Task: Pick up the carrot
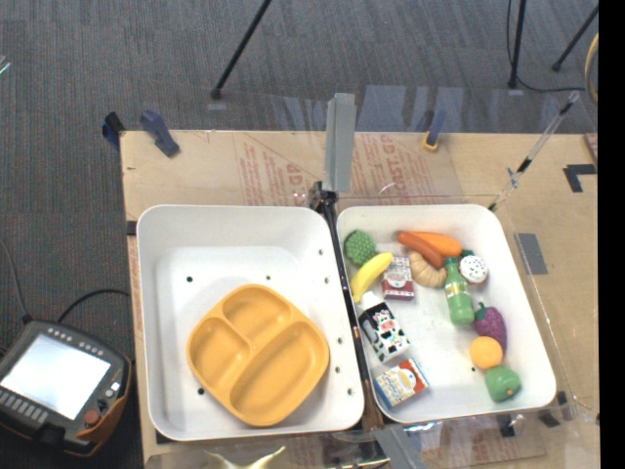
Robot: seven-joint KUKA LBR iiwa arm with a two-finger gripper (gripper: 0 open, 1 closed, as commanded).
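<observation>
Where the desk [195, 169] edge sits nearest the camera, the left bin [166, 262] carries a yellow divided plate [258, 353], set at a slant with its three compartments bare. Just beside it, the right bin [522, 291] holds the loose items. Nearest in that bin are a small snack box [400, 382] and a green pepper [502, 384]; an orange fruit [485, 352] touches the pepper from behind, with a purple eggplant [491, 324] just beyond it. A cow-print milk carton [383, 331] stands near the bin's left wall. Farther back lie a banana [370, 274], a green bottle [458, 298], a red-and-white carton [397, 279] and a tan piece of food [427, 271]. The carrot [430, 243] lies at the far side of the right bin — on its side, orange body with its tip pointing left, touching the tan piece. A green bumpy item [358, 247] sits in the far left corner. End effector state — cannot tell.
</observation>
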